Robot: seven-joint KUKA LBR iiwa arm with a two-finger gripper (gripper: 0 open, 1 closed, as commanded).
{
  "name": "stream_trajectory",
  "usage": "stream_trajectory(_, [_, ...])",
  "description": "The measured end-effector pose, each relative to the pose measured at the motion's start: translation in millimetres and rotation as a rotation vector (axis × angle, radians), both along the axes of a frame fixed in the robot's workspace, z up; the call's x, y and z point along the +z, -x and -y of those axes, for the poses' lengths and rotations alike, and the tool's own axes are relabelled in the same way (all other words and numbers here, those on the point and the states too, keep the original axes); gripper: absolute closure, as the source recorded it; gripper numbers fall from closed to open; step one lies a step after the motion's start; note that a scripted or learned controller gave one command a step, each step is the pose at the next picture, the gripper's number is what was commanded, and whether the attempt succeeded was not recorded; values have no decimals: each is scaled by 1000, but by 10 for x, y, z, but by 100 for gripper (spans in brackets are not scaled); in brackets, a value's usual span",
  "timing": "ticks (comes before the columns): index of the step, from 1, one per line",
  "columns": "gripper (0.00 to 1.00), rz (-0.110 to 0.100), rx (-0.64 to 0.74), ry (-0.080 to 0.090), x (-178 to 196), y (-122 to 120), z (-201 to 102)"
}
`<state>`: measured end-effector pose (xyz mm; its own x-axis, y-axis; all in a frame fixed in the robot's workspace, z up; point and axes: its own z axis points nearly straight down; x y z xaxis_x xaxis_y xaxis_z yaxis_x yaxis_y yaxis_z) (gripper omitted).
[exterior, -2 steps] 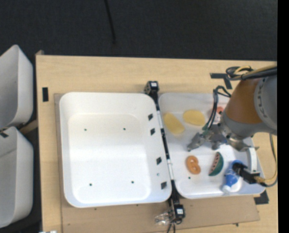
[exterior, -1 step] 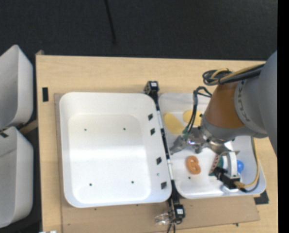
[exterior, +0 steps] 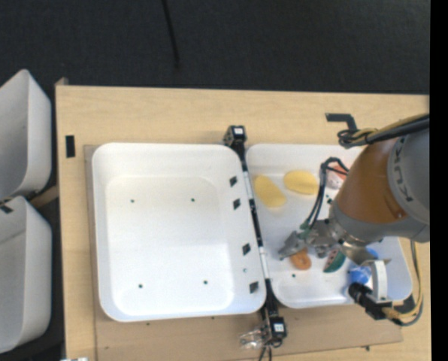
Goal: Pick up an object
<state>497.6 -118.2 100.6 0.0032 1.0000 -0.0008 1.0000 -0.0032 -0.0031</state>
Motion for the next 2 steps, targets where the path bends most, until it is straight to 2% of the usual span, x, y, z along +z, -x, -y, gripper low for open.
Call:
stream_trajectory(1, [100,7,-3,1,111,-34,0])
stream_trajectory(2, [100,16,14,-1,1063,-590,-782])
